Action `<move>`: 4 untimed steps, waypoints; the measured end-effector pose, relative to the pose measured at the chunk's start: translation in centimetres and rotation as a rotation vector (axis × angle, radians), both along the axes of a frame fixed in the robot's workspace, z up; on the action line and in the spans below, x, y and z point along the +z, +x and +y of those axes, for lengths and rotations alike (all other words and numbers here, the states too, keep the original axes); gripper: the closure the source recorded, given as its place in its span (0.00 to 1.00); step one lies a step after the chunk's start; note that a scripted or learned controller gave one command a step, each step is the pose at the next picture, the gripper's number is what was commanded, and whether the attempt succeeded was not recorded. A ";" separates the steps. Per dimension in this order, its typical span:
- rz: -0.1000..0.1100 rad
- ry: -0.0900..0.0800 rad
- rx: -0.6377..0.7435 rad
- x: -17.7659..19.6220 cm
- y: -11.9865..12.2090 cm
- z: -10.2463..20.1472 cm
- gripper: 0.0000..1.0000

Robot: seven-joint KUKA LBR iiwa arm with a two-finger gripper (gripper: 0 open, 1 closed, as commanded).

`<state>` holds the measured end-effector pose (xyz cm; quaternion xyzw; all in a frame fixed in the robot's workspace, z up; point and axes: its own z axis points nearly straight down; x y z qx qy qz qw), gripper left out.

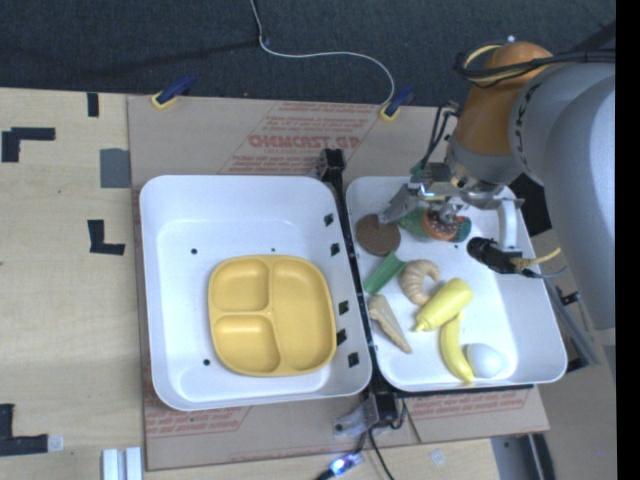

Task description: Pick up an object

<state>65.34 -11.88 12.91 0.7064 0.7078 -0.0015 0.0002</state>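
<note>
My gripper (432, 204) is low over the far part of the right bin (530, 313), reaching in from the right. Just under and beside it lies a small orange and teal object (445, 228), partly hidden by the gripper. A brown disc (377, 234) sits to its left. Nearer the front lie a green piece (383, 273), a beige croissant shape (420, 280), a yellow bottle (443, 304), a banana (456, 354), a white egg (487, 360) and a pale cone (390, 324).
The left bin (170, 268) holds a yellow divided plate (271, 314). A black part with a cable (492, 254) hangs off the arm over the right bin. The grey arm (575, 178) covers the right bin's far right side.
</note>
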 end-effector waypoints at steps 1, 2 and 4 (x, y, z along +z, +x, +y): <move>-0.002 0.001 -0.002 -2.1 0.0 -0.1 0.00; 0.005 0.002 -0.001 -1.4 -0.1 0.0 1.00; -0.005 0.002 -0.001 7.6 -0.4 -0.1 1.00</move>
